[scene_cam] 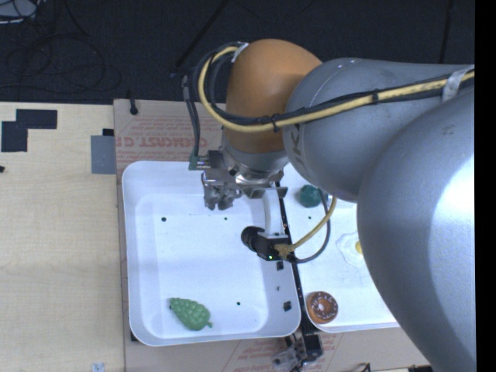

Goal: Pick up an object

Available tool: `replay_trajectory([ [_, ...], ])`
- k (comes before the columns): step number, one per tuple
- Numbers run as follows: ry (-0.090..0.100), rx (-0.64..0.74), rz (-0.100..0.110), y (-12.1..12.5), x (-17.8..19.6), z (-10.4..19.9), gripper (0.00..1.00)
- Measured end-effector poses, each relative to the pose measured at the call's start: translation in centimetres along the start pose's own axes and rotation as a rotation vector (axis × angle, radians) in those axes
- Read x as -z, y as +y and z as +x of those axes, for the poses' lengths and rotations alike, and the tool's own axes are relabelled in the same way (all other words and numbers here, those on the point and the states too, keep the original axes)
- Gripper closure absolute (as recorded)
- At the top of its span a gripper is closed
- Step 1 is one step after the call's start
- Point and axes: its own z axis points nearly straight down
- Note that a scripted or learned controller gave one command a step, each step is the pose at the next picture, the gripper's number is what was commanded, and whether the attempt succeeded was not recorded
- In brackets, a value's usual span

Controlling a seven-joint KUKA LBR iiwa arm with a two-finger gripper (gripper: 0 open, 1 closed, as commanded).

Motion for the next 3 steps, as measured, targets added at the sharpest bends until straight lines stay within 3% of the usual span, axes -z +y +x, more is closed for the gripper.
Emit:
replay_trajectory([
  [1, -0.002, 0.001, 0.006, -5.5, -1.5, 6.0, 1.00],
  [2, 0.000, -0.007, -0.007, -5.2, 8.4, 2.4, 1.00],
  [3, -0.001, 0.001, 0.004, -10.9, 7.5, 7.0, 1.00],
])
